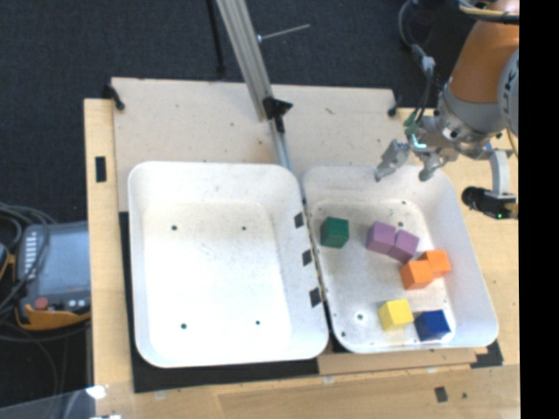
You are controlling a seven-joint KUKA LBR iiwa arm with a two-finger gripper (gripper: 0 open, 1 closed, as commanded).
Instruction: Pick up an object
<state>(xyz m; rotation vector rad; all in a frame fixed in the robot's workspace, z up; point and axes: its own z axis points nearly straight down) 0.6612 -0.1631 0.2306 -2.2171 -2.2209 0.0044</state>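
While the gripper (407, 162) hangs spread and holding nothing above the far rim of the right bin (467, 234), seven blocks lie inside: one green block (334, 231), two purple blocks (390, 240) touching, two orange blocks (425, 268) touching, one yellow block (396, 313) and one blue block (432, 325) side by side. Beside it sits the left bin (218, 260), one of two on the bench (192, 116).
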